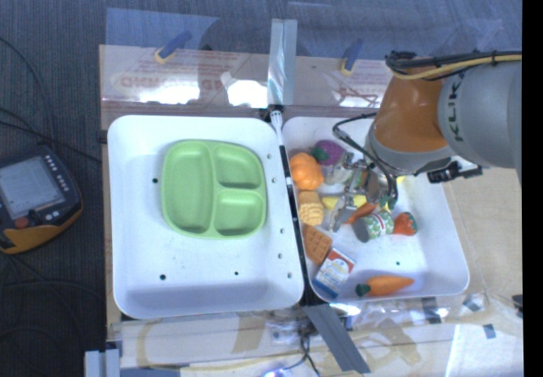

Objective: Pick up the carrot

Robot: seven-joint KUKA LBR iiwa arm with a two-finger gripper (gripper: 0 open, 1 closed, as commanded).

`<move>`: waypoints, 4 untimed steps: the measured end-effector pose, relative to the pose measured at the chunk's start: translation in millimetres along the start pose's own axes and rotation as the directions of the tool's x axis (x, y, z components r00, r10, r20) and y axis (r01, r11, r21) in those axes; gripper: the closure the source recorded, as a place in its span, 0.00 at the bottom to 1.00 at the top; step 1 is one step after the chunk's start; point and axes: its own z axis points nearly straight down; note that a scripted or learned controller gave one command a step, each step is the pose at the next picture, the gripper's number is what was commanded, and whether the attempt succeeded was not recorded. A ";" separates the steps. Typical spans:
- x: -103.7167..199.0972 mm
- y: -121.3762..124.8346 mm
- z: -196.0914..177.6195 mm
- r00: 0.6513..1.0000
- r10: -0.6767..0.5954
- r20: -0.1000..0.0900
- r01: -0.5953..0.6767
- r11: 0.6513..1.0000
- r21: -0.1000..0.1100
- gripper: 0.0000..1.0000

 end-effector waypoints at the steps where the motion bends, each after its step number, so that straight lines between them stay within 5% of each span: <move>1: -59.8 42.9 -97.3 0.999 -0.038 0.003 0.038 0.999 -0.001 0.00; 2: 5.9 -6.4 -3.9 1.000 -0.017 -0.012 0.017 1.000 0.002 0.00; 3: -35.1 18.5 -26.5 0.987 0.162 -0.023 -0.162 0.987 0.005 0.00; 4: 64.2 -20.1 -4.8 0.946 0.325 -0.011 -0.325 0.946 0.005 0.00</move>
